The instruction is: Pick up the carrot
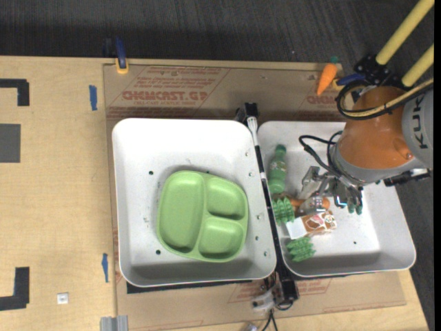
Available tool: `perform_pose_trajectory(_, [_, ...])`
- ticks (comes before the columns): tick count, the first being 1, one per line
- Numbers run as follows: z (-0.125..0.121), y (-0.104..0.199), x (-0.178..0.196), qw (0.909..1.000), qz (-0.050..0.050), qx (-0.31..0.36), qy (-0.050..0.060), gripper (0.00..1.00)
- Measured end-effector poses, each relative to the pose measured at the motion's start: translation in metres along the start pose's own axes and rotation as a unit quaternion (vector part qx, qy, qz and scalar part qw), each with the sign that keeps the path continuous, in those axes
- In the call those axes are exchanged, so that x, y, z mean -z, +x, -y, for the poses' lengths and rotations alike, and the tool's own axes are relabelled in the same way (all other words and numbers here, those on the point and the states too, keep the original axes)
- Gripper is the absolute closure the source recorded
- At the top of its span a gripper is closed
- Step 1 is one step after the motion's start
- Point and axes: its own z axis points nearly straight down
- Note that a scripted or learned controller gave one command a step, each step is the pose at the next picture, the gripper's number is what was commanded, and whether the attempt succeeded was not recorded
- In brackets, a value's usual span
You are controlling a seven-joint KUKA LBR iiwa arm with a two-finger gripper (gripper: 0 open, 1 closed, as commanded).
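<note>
In the right bin [386,250], hand [318,193] low over crowded clutter by the carrot [298,202], grip state unclear.

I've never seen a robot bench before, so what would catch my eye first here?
Probably the big green divided plate, lying alone in the left white bin. Next, the arm's orange band above the right bin, where its end effector hangs over a clutter of small items, among them a green bottle.
</note>
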Motion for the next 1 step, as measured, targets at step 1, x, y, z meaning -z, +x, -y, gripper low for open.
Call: perform_pose_trajectory(1, [0.0905,-0.0116,-0.0029,0.9931,-0.005,0.117,-0.003,1.0])
